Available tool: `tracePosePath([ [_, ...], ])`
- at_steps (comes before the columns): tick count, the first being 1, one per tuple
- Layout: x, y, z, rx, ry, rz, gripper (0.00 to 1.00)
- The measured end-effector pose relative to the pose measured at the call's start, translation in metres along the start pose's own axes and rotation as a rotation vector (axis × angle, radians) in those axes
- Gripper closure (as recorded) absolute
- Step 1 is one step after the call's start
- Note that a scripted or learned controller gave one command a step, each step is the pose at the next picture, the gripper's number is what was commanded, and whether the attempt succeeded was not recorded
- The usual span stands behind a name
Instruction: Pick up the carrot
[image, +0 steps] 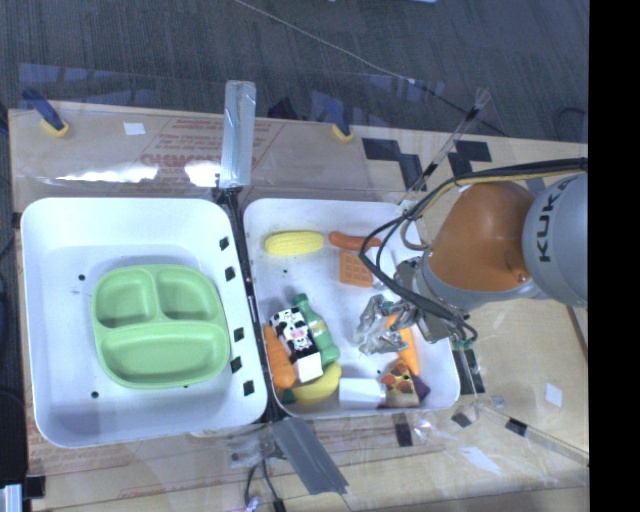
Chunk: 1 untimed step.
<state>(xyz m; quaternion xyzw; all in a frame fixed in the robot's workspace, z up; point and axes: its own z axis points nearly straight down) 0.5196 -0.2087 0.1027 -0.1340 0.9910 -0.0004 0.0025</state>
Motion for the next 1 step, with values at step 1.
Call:
tracePosePath([
  [1,0.0008,0.0194,-0.0857,0.002,-0.001,0.307,1.0],
])
